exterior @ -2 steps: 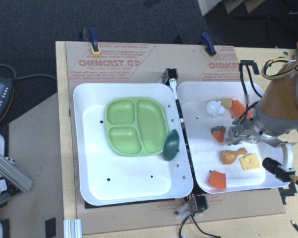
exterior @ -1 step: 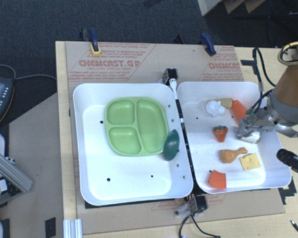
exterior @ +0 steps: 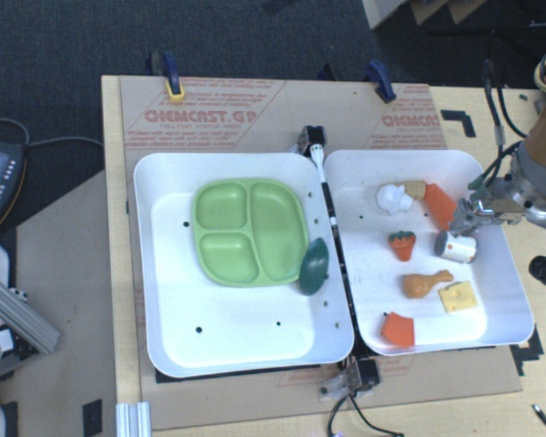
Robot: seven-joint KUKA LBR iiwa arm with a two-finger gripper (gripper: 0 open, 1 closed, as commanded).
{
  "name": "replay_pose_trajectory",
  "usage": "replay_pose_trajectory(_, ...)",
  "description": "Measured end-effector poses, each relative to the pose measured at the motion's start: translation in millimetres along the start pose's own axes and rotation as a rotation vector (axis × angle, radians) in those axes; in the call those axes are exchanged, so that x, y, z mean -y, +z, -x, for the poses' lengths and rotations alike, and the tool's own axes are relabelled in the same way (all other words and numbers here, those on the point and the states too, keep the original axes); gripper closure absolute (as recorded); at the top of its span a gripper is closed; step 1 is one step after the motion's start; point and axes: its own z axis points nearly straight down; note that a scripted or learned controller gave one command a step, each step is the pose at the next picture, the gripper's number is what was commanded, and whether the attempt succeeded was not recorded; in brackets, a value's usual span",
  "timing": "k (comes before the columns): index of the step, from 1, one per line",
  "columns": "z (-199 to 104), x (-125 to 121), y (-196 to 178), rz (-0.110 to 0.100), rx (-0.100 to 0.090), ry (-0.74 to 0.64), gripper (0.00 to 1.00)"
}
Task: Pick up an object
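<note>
Gripper (exterior: 461,237) is sitting low in the right bin (exterior: 500,321), over a small white cup (exterior: 457,248) by the orange wedge (exterior: 439,205). Can't tell if it's gripping anything. Toy food is lying scattered here as pick targets; green plate (exterior: 251,232) and dark green piece (exterior: 313,267) are resting in the left bin (exterior: 164,317), likely the drop side.
</note>
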Motion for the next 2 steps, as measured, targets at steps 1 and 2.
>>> replay_pose_trajectory(1, -48.5, 12.8, -12.1, -0.009, -0.006, -0.004, 1.00)
replay_pose_trajectory(2, -98.9, 31.3, -13.0, -0.010, -0.006, -0.004, 1.00)
